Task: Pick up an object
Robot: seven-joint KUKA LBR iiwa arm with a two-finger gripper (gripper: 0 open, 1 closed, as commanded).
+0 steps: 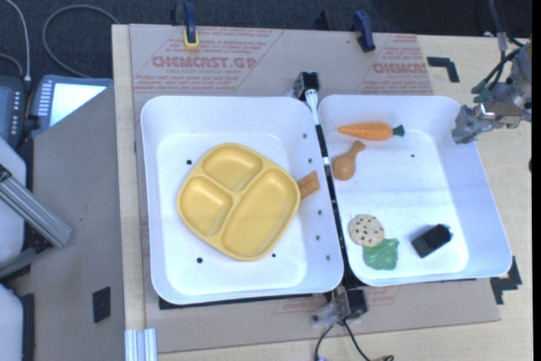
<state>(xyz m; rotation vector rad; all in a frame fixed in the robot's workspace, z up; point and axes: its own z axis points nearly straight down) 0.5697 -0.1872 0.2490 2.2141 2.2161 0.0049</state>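
Pincer (470,124) hovering at right bin (494,224) far edge, finger state unclear. Approach step, nothing picked. Next: swing in over carrot (366,131), descend.

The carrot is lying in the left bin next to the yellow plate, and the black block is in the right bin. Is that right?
Not quite. The carrot lies in the right bin, near its far edge, not beside the yellow plate. The plate is in the left bin. The black block is indeed in the right bin. The camera view shows this.
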